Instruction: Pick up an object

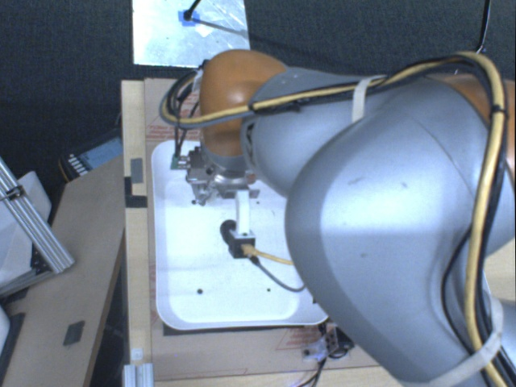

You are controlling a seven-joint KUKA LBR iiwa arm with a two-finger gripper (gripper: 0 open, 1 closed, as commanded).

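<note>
**Over the white bin (184,252), a grasp that may catch nothing**

Above the far corner of the bin, on the side away from the arm (387,216), the pincer (201,188) hangs low, near the bin floor. I cannot tell whether it is released or clenched, because the wrist with its orange band (230,87) covers it from this angle.

In my judgement, the first danger is an empty grasp. The bare floor of the bin shows no clear object. It shows just two small dark specks (199,290) near the front wall, well apart from the pincer and too small to identify. If there is an object to pick up, it must be under the pincer or under the arm, which covers the bin's other side, so I cannot say where it lies.

The second danger is the corner itself. The pincer works close to two walls of the bin, so a small error in the descent could make it strike the rim. It could also push a thing against the wall instead of taking it.

The bin rests flat on the bench (135,256).
</note>
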